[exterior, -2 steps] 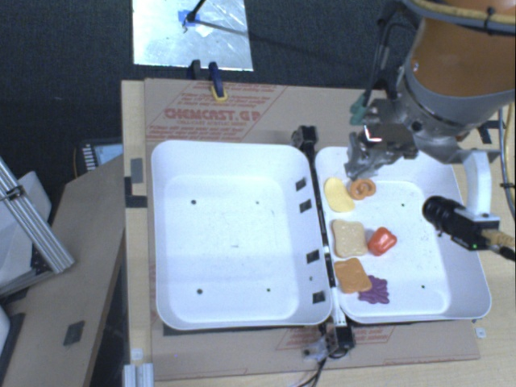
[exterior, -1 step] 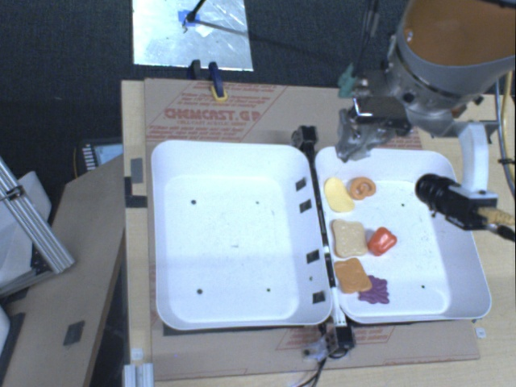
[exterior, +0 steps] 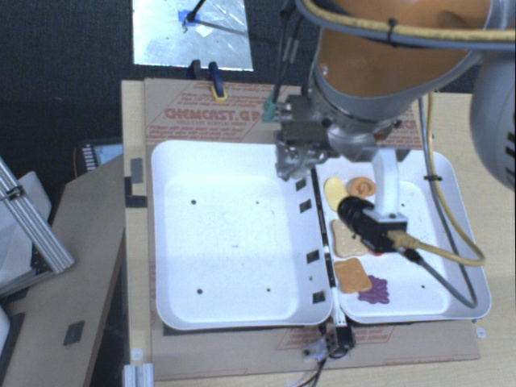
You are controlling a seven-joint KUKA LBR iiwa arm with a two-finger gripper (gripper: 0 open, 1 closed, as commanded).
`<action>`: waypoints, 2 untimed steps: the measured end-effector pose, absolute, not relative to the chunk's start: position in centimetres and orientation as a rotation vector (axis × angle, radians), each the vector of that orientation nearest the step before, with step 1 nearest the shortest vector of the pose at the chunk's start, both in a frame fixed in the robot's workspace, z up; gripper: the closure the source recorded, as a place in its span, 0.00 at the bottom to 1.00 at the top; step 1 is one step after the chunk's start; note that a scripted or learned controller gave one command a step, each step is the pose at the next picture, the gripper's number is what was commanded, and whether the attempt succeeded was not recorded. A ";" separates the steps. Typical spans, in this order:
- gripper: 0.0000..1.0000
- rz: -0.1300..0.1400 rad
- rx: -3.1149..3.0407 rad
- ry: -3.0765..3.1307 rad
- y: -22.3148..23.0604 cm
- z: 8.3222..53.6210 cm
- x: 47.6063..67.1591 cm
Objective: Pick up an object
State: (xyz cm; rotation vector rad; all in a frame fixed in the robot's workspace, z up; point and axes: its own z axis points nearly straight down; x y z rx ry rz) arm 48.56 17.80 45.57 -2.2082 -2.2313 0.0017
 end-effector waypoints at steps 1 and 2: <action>1.00 -0.014 -2.214 -2.232 23.7 51.2 52.4; 1.00 -0.010 -2.226 -2.223 23.3 53.5 62.2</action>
